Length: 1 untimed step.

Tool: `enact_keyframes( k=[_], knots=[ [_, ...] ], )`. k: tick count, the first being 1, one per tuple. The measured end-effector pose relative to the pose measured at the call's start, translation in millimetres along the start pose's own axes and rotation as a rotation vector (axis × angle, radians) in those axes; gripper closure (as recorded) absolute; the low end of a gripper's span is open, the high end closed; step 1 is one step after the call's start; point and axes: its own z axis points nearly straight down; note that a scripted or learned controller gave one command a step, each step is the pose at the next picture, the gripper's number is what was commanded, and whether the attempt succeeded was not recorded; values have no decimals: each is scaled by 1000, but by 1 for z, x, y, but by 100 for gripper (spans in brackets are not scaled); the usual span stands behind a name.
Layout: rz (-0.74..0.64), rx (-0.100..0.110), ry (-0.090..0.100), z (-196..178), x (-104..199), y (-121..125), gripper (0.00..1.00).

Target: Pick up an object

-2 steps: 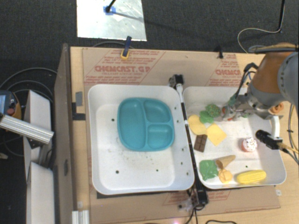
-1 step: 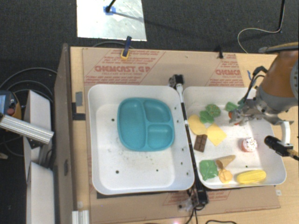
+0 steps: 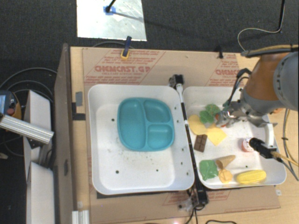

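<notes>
The right bin (image 3: 280,171) holds several toy foods. Among them are a green leafy piece (image 3: 210,112), two yellow slices (image 3: 216,136), a brown bar (image 3: 200,143), a second green piece (image 3: 208,169), a cone (image 3: 225,161), a small yellow piece (image 3: 225,175), a yellow corn cob (image 3: 251,176) and a small red-and-white item (image 3: 245,145). My gripper (image 3: 226,116) reaches in from the right and sits low in this bin, right beside the green leafy piece. A small reddish bit shows at its tip; I cannot make out what it is.
The left bin (image 3: 105,171) holds a teal divided plate (image 3: 145,124). A black divider (image 3: 186,125) runs between the bins. The arm's grey body and orange band (image 3: 266,80) hang over the right bin's far right side, and cables trail near its right rim.
</notes>
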Motion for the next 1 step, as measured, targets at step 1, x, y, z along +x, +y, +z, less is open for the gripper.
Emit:
enact_keyframes(
  k=[1],
  knots=[
    [-10,-15,3,-112,110,16,100]
  ],
)
